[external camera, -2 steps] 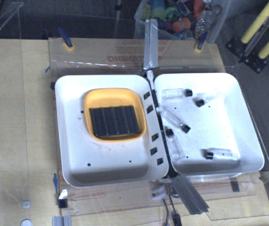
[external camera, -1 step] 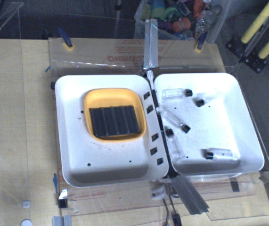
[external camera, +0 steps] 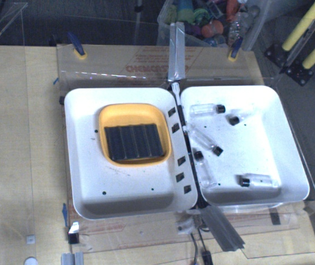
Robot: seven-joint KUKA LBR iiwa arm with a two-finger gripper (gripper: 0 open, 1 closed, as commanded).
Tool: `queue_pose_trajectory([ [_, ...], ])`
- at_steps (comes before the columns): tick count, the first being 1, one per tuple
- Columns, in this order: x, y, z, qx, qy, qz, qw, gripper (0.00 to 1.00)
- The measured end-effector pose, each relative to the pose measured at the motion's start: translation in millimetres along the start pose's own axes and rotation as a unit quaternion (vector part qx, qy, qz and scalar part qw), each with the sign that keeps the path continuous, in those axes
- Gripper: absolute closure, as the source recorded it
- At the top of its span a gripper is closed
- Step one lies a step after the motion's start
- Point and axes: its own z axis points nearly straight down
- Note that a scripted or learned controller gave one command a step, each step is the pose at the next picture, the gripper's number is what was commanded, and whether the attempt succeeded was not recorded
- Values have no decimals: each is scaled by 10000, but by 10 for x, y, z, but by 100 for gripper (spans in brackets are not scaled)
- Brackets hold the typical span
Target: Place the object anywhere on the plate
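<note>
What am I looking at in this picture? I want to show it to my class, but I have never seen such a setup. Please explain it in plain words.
This is one picture from a camera fixed above a workbench, looking down at a slant. Two shallow white bins sit side by side. The left bin holds a yellow plate with a dark ribbed block lying on it. The right bin holds several small clear vials with black caps, scattered: one near the top, one near the middle, one near the bottom, and a loose black cap. A robot arm is meant to reach in and move a vial onto the plate. Behind the bins stands a clear tub of coloured toys.
</note>
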Motion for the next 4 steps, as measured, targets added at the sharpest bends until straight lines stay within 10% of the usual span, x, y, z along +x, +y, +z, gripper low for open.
queue_pose_trajectory([
  [1, 7, 12, 42, -25, 9, -1402, 9901, 100],
  [2, 35, 43, 512, -44, 8, -3026, 9531, 100],
  [4, 179, 200, 755, -61, -2, -5289, 8487, 100],
])
